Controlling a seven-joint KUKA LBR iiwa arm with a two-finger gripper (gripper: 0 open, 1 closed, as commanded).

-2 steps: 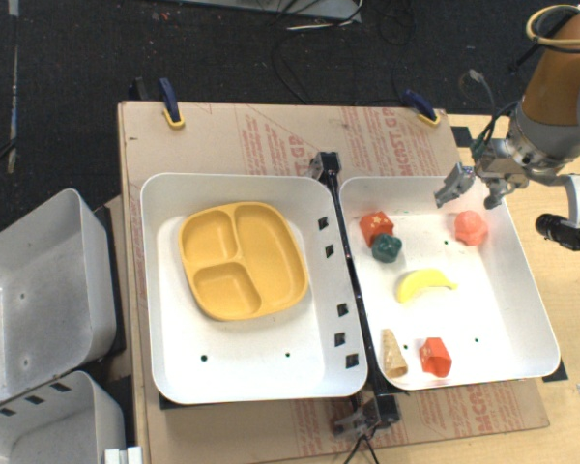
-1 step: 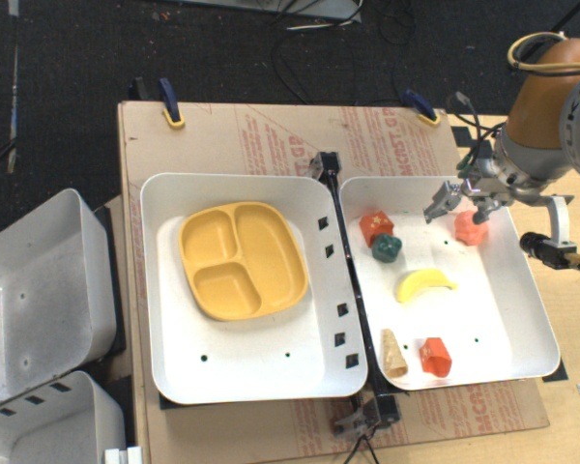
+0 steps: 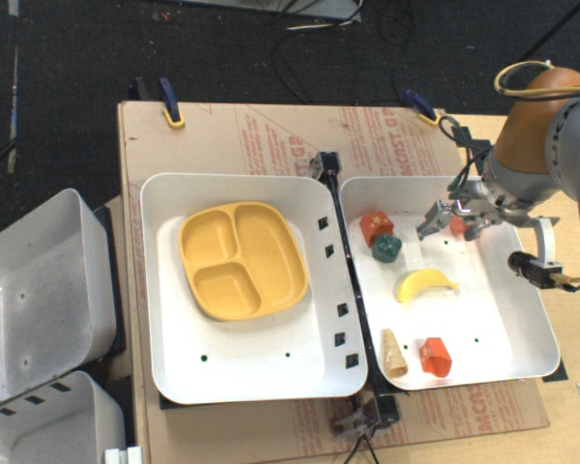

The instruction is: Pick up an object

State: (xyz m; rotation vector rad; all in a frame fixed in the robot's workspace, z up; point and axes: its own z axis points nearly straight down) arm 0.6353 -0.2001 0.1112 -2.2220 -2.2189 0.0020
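Note:
My gripper [image 3: 452,222] hangs over the back of the right bin [image 3: 522,288], its fingers spread open. A small red-orange thing [image 3: 456,226] shows between the fingers; whether it is part of the gripper or lies in the bin I cannot tell. To the gripper's left lie a red object [image 3: 375,226] and a dark teal object [image 3: 387,249] next to each other. A yellow banana [image 3: 425,284] rests in the middle of the bin. Near the bin's front edge sit a tan cone-shaped piece [image 3: 394,353] and a red block [image 3: 435,357].
The left bin [image 3: 164,336] holds a yellow divided plate [image 3: 242,259]. A black divider [image 3: 346,288] runs between the two bins. White containers [image 3: 39,288] stand off the bench at the left. The grey arm with its orange band [image 3: 536,114] comes in from the right.

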